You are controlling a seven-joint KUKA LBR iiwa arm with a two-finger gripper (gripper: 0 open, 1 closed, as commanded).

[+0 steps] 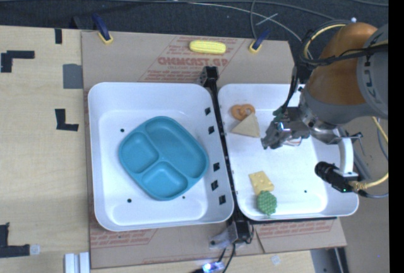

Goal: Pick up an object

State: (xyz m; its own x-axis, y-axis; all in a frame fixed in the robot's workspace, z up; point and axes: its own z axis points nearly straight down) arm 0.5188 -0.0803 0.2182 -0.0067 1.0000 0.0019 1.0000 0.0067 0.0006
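The right bin (297,193) holds a brown pretzel (242,111) near its back left, with a tan wedge (247,127) just in front of it. A yellow cracker-like square (260,181) and a green bumpy piece (266,203) lie near the bin's front. My gripper (276,137) hangs over the middle of the right bin, to the right of the tan wedge, its dark fingers pointing down and left. I see nothing held between them.
The left bin (104,139) holds a blue divided plate (163,157). A yellow corn-like object (207,46) lies on the cardboard behind the bins. Cables loop above the arm at the upper right. A black divider (219,139) runs between the bins.
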